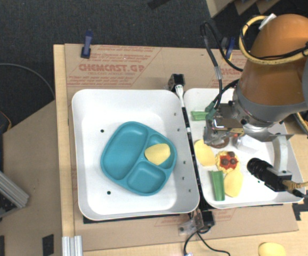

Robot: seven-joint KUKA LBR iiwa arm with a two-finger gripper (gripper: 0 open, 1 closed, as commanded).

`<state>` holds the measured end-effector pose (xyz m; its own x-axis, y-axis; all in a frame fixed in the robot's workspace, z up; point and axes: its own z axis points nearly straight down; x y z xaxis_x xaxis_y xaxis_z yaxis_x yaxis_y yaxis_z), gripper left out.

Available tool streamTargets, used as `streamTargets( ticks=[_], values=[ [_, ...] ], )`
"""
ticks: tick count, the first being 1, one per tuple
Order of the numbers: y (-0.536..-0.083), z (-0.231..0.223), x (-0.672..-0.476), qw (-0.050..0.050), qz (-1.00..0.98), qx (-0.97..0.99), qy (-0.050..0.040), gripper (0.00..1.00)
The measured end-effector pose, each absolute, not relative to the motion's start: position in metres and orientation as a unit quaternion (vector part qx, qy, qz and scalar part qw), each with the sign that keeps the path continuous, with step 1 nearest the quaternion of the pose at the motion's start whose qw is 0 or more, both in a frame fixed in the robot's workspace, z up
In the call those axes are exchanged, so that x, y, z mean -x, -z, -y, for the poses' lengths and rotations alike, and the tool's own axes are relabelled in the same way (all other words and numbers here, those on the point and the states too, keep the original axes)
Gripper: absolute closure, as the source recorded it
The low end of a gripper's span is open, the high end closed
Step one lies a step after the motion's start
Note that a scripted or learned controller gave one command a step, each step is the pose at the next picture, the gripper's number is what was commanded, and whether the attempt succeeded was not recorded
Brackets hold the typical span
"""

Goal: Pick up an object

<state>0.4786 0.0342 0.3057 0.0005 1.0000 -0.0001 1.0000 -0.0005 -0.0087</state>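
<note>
My gripper (219,138) hangs low over the right bin (260,199), near its left side. Just below it lie a yellow rounded piece (203,154) and a red and orange toy (227,161). Closer to the front rest a green stick (218,184) and another yellow piece (233,183). A small green block (199,114) sits at the back left of this bin, partly behind the wrist. The bulky orange and grey arm hides the bin's back right.
The left bin (90,196) holds a teal divided plate (123,152) with a pale yellow piece (157,153) in its right compartment. A black clip (176,81) sits on the ridge between the bins. Cardboard lies under both bins.
</note>
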Motion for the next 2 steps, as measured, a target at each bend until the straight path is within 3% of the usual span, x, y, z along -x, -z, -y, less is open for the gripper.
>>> streamTargets(
  ticks=[1,2],
  values=[
    [-0.3715,-0.1129,-0.4799,-0.002,0.71,0.704,0.004,1.0],
    [-0.3785,-0.1087,-0.4799,-0.001,0.708,0.707,0.0011,1.0]
  ],
)
